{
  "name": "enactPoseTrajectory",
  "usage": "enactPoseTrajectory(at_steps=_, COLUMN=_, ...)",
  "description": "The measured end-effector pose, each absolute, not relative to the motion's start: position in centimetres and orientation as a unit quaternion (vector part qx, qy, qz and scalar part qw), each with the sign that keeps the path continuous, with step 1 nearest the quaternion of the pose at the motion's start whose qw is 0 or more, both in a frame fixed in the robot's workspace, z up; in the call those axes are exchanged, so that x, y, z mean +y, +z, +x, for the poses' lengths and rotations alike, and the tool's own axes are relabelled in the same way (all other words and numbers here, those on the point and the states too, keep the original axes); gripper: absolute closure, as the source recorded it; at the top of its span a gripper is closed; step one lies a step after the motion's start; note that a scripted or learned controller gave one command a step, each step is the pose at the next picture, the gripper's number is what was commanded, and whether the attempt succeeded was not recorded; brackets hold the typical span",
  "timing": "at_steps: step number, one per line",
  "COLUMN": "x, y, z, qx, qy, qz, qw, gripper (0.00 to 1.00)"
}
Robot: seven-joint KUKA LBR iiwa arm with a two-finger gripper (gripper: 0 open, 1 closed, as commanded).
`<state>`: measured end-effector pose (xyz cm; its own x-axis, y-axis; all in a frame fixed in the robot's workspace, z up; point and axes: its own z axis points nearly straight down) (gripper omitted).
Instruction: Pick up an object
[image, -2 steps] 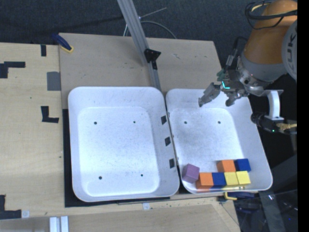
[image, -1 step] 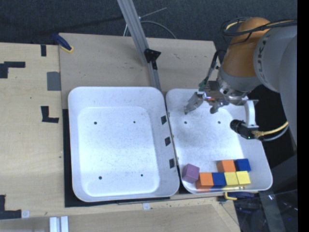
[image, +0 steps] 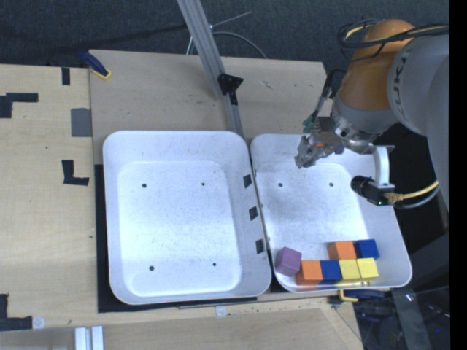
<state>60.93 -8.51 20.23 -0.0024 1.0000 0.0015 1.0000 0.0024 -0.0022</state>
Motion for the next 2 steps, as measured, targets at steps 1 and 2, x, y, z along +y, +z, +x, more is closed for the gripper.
enactPoseTrajectory(at_steps=1, x=-8.4, y=21.2, z=60.9, qx=-0.708, qy=-0.0002, qz=-0.706, qw=0.002, gripper=1.00)
enactPoseTrajectory(at_steps=2, x=-11.9, y=11.0, z=68.0, qx=-0.708, qy=0.0047, qz=-0.707, qw=0.005, gripper=1.00)
